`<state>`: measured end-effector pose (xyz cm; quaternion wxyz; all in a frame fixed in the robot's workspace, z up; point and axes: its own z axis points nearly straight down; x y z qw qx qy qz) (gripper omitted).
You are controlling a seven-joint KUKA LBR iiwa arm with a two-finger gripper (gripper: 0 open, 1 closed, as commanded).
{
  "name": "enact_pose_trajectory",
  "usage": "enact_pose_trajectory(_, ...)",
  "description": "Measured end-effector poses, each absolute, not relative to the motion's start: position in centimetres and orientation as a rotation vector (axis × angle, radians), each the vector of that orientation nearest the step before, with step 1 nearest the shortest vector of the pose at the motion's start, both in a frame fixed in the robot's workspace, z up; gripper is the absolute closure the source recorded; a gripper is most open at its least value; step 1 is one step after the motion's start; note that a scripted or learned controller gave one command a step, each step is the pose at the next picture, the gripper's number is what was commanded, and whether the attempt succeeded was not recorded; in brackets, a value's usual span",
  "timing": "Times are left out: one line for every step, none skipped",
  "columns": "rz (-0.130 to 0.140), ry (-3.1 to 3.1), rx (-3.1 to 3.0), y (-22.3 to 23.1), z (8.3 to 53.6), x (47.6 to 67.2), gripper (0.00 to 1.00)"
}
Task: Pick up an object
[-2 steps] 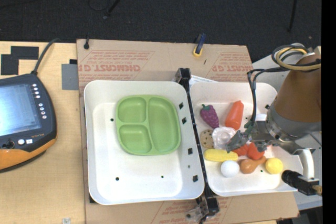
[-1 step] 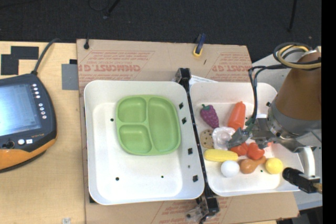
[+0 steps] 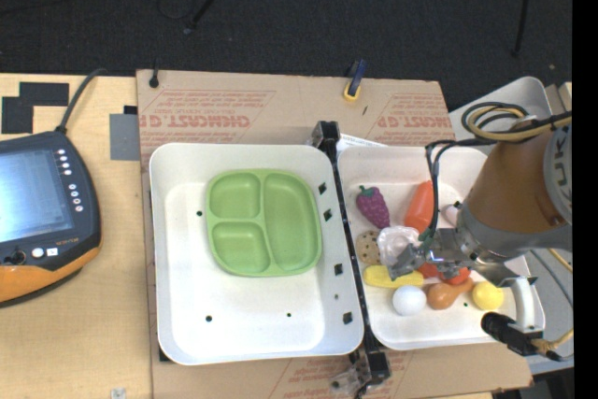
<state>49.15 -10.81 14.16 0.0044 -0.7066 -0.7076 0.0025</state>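
Note:
The right bin holds several toy foods: purple grapes, an orange carrot, a brown cookie, a yellow banana, a white ball, an orange-brown piece and a yellow lemon. My gripper reaches in from the right and sits low among the cookie, the banana and a pale crumpled piece. Its tips are buried in the clutter. A red item peeks out beneath the wrist.
The left bin carries a green divided plate. A teach pendant lies on the bench at the far left. A black divider clamp runs between the bins. Cables loop behind the arm at right.

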Motion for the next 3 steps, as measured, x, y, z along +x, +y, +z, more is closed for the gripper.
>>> enact_pose_trajectory(-0.008, -2.222, -2.215, -10.5, 9.4, 49.4, 0.0)
enact_pose_trajectory(-0.016, -2.216, -2.226, -10.8, 10.9, 49.6, 1.0)
enact_pose_trajectory(0.0, -2.22, -2.222, -10.7, 15.4, 48.9, 1.0)
